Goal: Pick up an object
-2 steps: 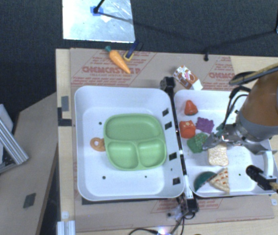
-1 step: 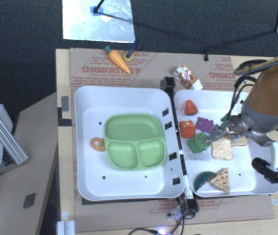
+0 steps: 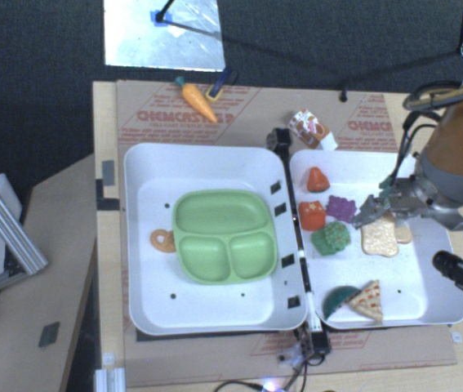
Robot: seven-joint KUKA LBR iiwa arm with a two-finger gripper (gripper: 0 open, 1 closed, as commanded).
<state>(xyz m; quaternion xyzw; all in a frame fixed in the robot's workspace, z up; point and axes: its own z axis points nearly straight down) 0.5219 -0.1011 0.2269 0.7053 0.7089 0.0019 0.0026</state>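
1. Toast slice (image 3: 379, 239) lies in the right bin (image 3: 443, 300), just right of the green broccoli (image 3: 331, 238).
2. Hand (image 3: 371, 211) hovers at the toast's upper left edge, near the purple grapes (image 3: 341, 208); whether it is clenched or released cannot be told.

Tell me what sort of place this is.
Probably a robotics lab bench for pick-up trials, not a kitchen: two shallow white bins taped onto cardboard, toy food such as a pizza slice and broccoli, and a robot gripper reaching in.
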